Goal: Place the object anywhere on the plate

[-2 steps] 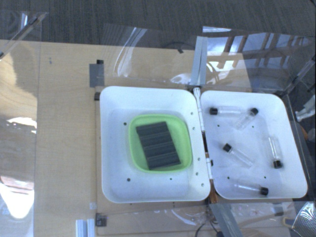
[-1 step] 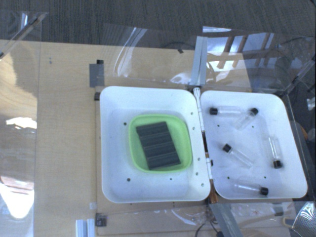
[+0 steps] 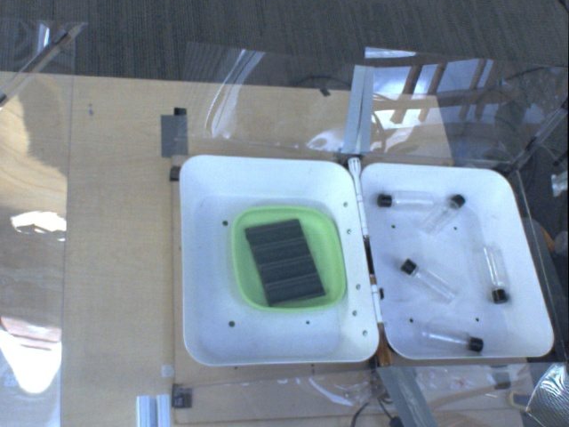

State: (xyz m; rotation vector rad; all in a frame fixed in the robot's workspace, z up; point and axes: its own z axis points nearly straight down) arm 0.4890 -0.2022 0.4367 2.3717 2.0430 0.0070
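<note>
I am eyeing five clear, black-capped vials (image 3: 427, 279) lying loose in the right bin (image 3: 524, 327), and they risk rolling from a pinch. The green plate (image 3: 242, 278) is already carrying a dark ribbed block (image 3: 284, 261), crowding any landing. I cannot tell my gripper's state.

The two bins (image 3: 267, 345) look like smooth, shiny white plastic, and the green plate (image 3: 331, 254) looks like smooth plastic too. The dark block (image 3: 284, 261) is dull and ridged. The little tubes (image 3: 427, 279) look clear like glass, and the bench (image 3: 116, 238) looks like pale wood.
</note>
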